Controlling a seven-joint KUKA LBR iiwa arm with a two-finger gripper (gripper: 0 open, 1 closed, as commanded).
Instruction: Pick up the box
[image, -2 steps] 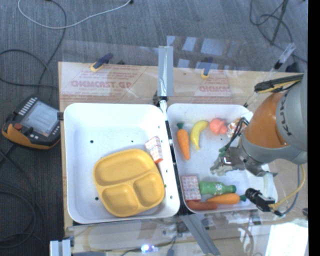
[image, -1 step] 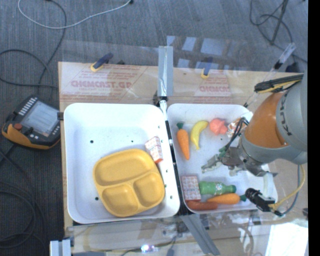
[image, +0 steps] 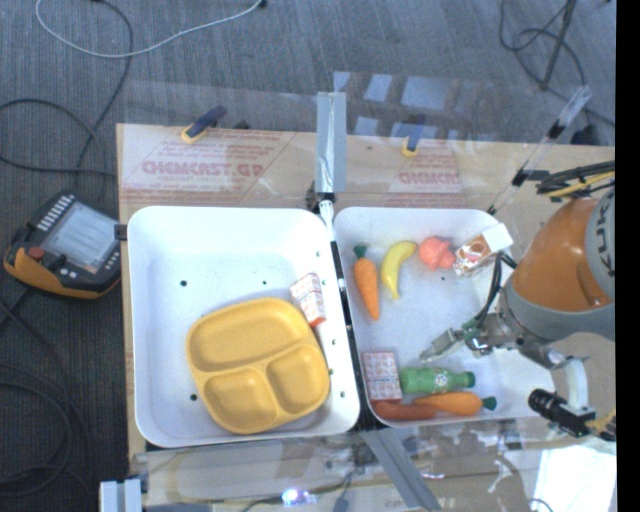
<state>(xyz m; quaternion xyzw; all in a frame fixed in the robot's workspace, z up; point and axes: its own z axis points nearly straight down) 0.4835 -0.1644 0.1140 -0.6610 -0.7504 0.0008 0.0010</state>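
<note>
Three small boxes are in view. A red and white box (image: 308, 296) lies in the left bin against the yellow plate's upper right corner. A pinkish box (image: 381, 374) lies flat near the front of the right bin. A third box (image: 480, 250), white with orange print, leans at the right bin's back right corner. My gripper (image: 450, 343) hangs over the right bin's front right area, just above the green bottle, to the right of the pinkish box and apart from it. Nothing shows in its grasp.
A yellow divided plate (image: 258, 363) sits in the left bin (image: 160, 300). The right bin (image: 420, 225) holds a carrot (image: 367, 288), a banana (image: 398, 265), a pink fruit (image: 435, 252), a green bottle (image: 436, 380) and a second carrot (image: 450, 404). The grey and orange arm (image: 560, 280) fills the right side.
</note>
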